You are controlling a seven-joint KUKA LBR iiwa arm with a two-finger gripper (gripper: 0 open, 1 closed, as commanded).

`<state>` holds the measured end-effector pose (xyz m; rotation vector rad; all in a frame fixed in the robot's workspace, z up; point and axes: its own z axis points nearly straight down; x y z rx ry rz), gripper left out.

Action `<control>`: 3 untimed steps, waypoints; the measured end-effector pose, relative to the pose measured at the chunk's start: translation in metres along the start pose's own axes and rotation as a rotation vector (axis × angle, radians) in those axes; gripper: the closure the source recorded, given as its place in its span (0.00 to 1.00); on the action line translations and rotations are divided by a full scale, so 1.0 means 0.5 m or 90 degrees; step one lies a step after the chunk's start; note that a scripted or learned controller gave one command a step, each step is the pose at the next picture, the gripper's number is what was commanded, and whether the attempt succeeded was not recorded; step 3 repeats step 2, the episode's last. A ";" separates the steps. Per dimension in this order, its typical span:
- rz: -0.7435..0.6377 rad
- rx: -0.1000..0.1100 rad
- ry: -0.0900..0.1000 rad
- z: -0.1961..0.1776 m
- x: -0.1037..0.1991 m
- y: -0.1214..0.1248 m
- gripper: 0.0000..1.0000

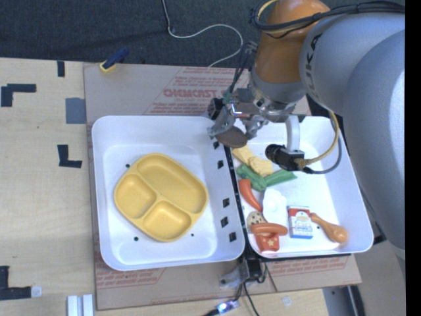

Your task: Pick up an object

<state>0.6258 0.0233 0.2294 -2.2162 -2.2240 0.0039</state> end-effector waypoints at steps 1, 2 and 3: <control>0.000 0.000 0.000 0.001 0.080 -0.037 1.00; 0.000 0.001 0.000 -0.002 0.121 -0.076 1.00; 0.000 0.001 0.000 -0.002 0.121 -0.076 1.00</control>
